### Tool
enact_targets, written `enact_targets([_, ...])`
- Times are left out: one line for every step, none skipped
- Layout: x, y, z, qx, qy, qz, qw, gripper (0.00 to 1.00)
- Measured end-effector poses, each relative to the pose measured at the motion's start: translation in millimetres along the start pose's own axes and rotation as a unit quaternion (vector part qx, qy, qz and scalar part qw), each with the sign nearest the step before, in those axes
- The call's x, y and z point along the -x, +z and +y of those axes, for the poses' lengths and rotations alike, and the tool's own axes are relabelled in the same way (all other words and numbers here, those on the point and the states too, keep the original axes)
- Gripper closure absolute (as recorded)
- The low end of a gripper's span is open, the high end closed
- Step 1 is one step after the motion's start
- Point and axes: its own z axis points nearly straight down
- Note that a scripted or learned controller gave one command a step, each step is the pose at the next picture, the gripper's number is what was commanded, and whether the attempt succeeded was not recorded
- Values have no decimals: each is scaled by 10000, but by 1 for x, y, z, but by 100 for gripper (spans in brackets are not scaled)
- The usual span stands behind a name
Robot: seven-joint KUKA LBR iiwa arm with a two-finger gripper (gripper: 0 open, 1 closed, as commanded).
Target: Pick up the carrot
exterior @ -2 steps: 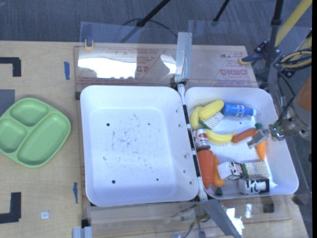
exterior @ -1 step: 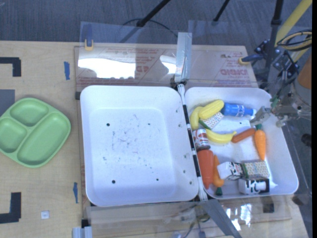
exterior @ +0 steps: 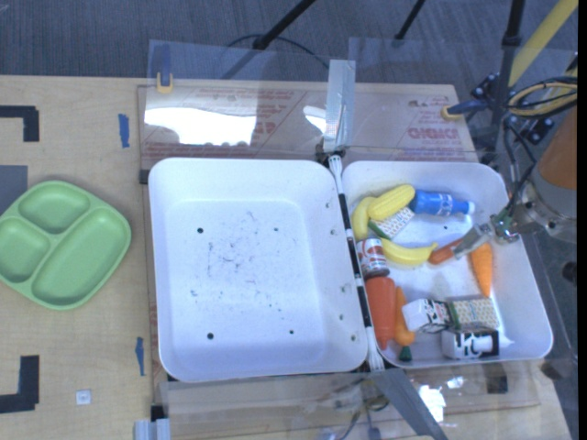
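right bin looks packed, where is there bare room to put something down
The left bin has a bare floor from wall to wall. The green tray sits on open bench further left. The right bin is crowded: corn, blue bottle, banana, carrot, with small bare floor right of the carrot.

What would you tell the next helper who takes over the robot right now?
Pincer: over the right bin's far right side, just above the carrot; whether it is open or shut cannot be told.
Carrot: lying in the right bin near its right wall, thick end toward the pincer, not lifted.
Nearby: a banana to its left, a blue bottle behind, a small box in front.
Done: the arm has reached the carrot's spot.
Left: close on the carrot and lift it out. Check the grip before trusting it.
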Motion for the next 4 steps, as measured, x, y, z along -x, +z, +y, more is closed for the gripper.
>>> enact_targets([-9,41,-17,47,-687,27,9976,0])
enact_targets([-50,41,-38,29,-1545,-19,9880,0])
enact_targets([-48,30,-38,55,-1524,-43,9883,100])
enact_targets([-57,-80,-1,8,-524,-10,9986,100])
